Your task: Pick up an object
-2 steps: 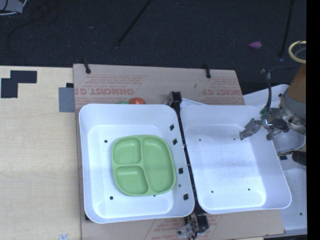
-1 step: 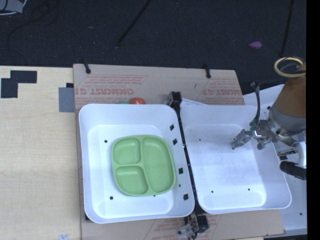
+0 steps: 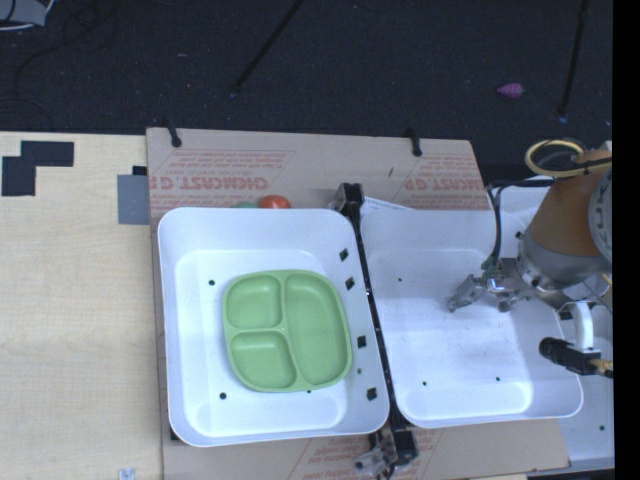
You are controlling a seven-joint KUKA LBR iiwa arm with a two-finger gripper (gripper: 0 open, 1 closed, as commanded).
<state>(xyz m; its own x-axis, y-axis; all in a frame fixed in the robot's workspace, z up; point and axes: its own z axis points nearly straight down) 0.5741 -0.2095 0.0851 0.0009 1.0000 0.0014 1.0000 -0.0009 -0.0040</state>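
In the left bin (image 3: pixel 190 258), flat on the floor and a little toward the centre, lies the green divided plate (image 3: pixel 287 330), with three compartments and rounded corners. It looks like moulded plastic: light, stiff, not fragile, but smooth and probably slippery. Because it lies flat, I judge that the raised outer rim is the only good place to take hold of it, with one finger outside the edge and one inside a compartment; the edge nearest the divider between the bins seems the easiest for an arm coming from the right.

The gripper (image 3: pixel 482 294) hangs over the right bin (image 3: pixel 450 388), well apart from the plate. Its fingers (image 3: pixel 462 296) appear spread, with nothing between them, though the view is small and a little blurred here.

Behind the left bin's far wall a small red-orange object (image 3: pixel 274 203) is partly hidden; I cannot tell what it is.

On the cardboard sheet (image 3: pixel 300 163) under the bins there is red printed writing, upside down from this camera. It seems to read "CHEMCAST GP", but the letters are too faint to be sure.
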